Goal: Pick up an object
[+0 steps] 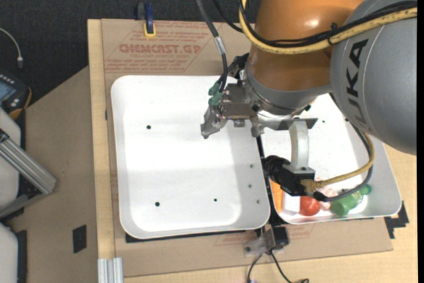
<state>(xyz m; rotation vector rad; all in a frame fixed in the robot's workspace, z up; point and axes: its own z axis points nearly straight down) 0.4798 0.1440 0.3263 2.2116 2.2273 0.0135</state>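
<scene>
1. The worktop (99, 142) is seen as a tan board carrying two shallow white bins side by side; a sheet printed in red lettering (161, 48) lies at its far edge, with a blue and yellow clip (148, 18) on it.
2. The left bin (132, 209) is shown with a bare white floor marked by a few small dark dots.
3. The gripper (213, 121) is positioned over the right part of the left bin, near the wall shared with the right bin. The jaws are seen from above and partly masked by the wrist – whether they are wide or narrow cannot be told, and nothing is seen between them.
4. The arm (371, 69) – grey, with an orange band (301, 6) – covers most of the right bin (391, 199).
5. The objects are located in the near corner of the right bin: an orange object (277, 197), a red object (309, 205) and a green object (346, 203), close together and well apart from the gripper.
</scene>
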